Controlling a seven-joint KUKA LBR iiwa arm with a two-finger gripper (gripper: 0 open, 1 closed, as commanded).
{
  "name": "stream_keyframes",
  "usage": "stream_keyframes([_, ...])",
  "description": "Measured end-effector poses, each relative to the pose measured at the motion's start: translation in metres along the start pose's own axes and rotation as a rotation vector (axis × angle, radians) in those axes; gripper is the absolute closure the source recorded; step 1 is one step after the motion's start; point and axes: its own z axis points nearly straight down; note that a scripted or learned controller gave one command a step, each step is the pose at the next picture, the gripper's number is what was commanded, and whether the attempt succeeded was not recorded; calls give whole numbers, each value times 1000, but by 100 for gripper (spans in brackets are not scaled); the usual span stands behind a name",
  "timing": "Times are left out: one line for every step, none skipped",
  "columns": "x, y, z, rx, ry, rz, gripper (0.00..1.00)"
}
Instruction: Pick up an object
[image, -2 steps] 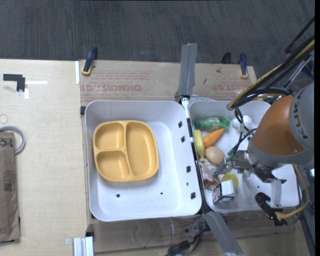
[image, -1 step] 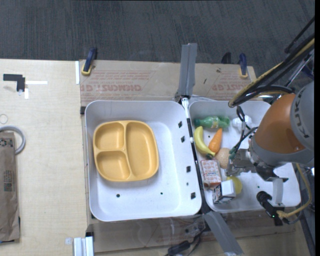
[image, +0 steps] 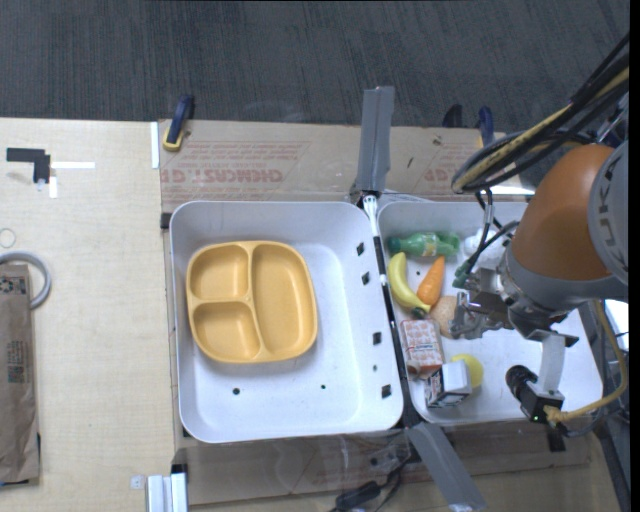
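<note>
Hand (image: 468, 318) — grip unclear, perhaps closed — hangs over one banana (image: 400, 283), one carrot (image: 431, 281), one carton (image: 422, 346).

The arm (image: 575, 235) is grey with a broad orange band; black and yellow cables run along it, above dark metal wrist hardware.

Two white bins (image: 270, 415) are sitting on a pale wood desk (image: 90, 300). In the left bin a plate (image: 252, 301) is showing mustard yellow. At the right bin's twelve o'clock a bottle (image: 424, 243) is showing green; below it, a yellow banana (image: 401, 283), an orange carrot (image: 431, 280), and a red-and-white printed carton (image: 422, 346). The arm (image: 565, 225) is glowing orange over grey; brown cardboard (image: 270, 160) is carrying red lettering.
</note>
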Motion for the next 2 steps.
stream_keyframes([-35, 8, 10, 0, 1, -354, 100])
stream_keyframes([-35, 8, 10, 0, 1, -354, 0])
